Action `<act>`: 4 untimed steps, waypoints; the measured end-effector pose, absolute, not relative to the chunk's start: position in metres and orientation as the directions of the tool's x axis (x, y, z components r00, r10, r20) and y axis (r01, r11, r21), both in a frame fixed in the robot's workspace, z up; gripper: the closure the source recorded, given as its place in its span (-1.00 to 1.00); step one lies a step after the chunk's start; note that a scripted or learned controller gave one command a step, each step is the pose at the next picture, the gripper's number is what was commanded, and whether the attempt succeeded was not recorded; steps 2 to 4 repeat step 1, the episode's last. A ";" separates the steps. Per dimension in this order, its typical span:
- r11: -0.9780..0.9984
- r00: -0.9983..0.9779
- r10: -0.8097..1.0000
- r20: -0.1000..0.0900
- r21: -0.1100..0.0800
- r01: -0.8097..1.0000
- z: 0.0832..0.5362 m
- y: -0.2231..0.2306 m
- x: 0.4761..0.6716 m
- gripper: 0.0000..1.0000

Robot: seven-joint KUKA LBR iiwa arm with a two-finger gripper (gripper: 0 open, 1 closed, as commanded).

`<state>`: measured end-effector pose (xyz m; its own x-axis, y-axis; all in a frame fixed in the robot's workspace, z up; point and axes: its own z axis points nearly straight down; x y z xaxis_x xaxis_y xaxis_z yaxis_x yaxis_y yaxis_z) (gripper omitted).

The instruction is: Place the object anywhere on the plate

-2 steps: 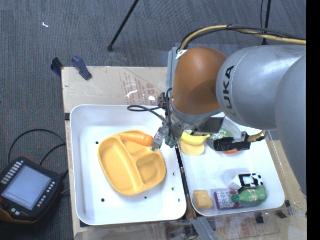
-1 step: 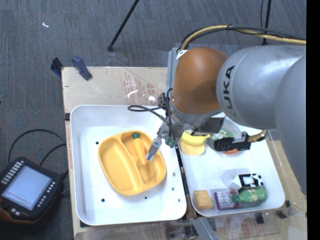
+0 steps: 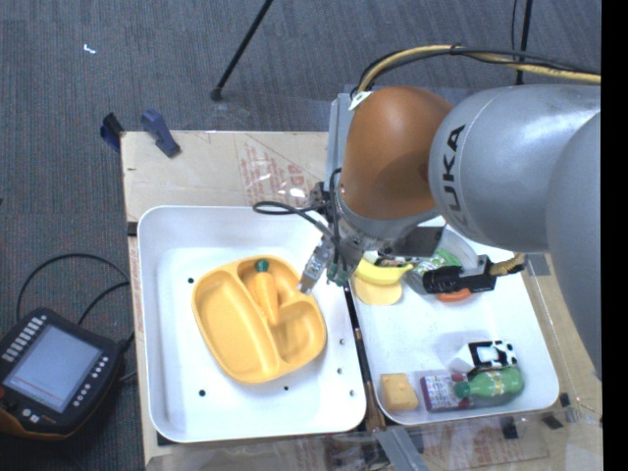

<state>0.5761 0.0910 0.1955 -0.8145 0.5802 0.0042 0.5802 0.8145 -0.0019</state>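
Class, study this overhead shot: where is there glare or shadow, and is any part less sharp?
Camera view: even, soft light; a bright sheen on the orange band; faint shadow under the plate in the left bin; the gripper looks slightly blurred; the carrot is sharp.

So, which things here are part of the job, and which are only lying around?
Job: plate, carrot lying on it, gripper.

Lying about: banana, green bottle, biscuit, red packet, pendant on the floor.
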 end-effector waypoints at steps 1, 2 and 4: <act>0.813 -0.813 0.582 0.004 -0.002 0.582 0.195 0.091 0.576 -1.00; 0.813 -0.813 0.582 0.004 -0.002 0.582 0.195 0.091 0.576 -1.00; 0.813 -0.813 0.582 0.004 -0.002 0.582 0.195 0.091 0.576 -1.00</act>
